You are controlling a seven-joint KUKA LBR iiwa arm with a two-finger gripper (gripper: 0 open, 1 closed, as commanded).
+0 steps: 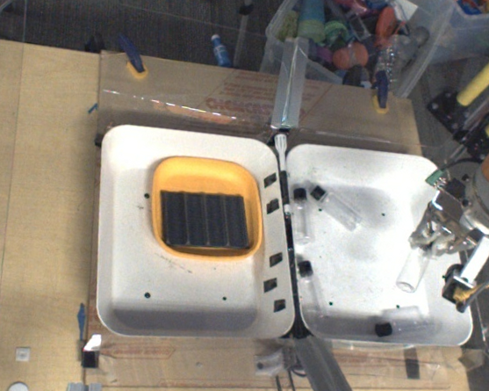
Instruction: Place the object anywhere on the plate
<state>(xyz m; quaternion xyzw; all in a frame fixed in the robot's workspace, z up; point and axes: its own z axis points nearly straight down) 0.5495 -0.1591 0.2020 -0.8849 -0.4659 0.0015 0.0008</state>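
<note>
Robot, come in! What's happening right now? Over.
Gripper over right bin, above a clear tube. Yellow plate in left bin, carrying a black ridged block.

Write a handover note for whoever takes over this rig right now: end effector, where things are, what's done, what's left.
End effector: over the right edge of the right bin; I cannot tell whether it grips anything.
Clear tube: just below the end effector, near the bin's right wall. A second clear tube lies nearer the bin's middle; small black pieces are scattered around.
Plate: yellow, in the left bin, with a dark ridged block on it.
Done: nothing from the right bin is on the plate yet.
Left: secure an object, carry it across the divider, set it on the plate.
</note>
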